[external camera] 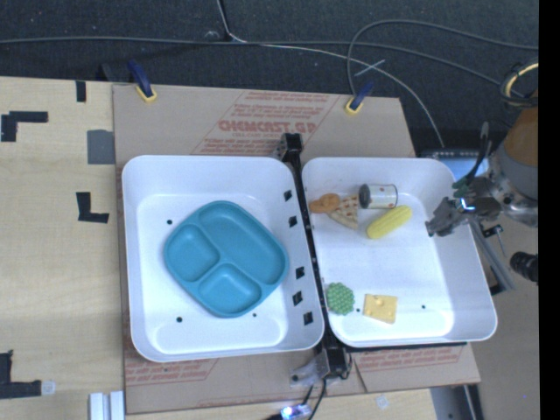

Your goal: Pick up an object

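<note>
we see the claw (444,217) at the right wall of the right bin (464,322), just at the rim, and we cannot tell its state, because it is small and dark against the arm. nothing is seen in it.

the nearest thing for the task is the yellow corn cob (389,221). it lies to the left of the claw in the camera view, near it, at about the same height in the picture. its long axis goes slanted, from lower left to upper right, so its upper end points roughly toward the claw. we judge that the coming move is a short travel to the left and then down, with the claw turned across this slanted axis.

just beside the corn lies a small metal can (378,196) (it looks almost touching the cob), and this could disturb the grasp. the cheese piece (380,308) and the green ball (340,298) lie well apart, at the front of the same bin.
</note>
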You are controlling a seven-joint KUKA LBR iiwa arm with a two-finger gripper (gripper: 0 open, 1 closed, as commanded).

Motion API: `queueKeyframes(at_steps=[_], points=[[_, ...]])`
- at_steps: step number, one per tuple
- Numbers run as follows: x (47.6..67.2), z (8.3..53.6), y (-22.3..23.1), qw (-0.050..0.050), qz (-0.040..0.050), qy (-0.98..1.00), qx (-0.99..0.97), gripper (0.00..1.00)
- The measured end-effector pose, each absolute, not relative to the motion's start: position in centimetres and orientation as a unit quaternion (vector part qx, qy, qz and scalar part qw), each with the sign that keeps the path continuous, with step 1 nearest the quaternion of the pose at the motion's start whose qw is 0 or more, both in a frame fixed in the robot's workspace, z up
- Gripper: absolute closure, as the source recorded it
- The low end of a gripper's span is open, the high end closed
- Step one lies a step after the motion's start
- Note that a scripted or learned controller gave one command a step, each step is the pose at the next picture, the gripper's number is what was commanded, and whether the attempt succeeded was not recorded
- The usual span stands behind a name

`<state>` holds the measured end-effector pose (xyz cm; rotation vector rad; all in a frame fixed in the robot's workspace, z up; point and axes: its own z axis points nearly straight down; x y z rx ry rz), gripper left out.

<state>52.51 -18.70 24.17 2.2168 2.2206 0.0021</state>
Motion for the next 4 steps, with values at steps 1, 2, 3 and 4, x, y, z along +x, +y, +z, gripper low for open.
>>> queueKeyframes(at_steps=[1, 2, 3, 4], points=[[53.9, 23.3, -14.4, -0.001, 0.0, 0.709, 0.705, 1.0], [55.8, 22.1, -9.1, -0.001, -0.0002, 0.709, 0.705, 1.0], [57.2, 21.4, -3.4, -0.001, -0.0002, 0.71, 0.705, 1.0], [60.0, 22.4, 1.4, 0.0, 0.0008, 0.709, 0.705, 1.0]])
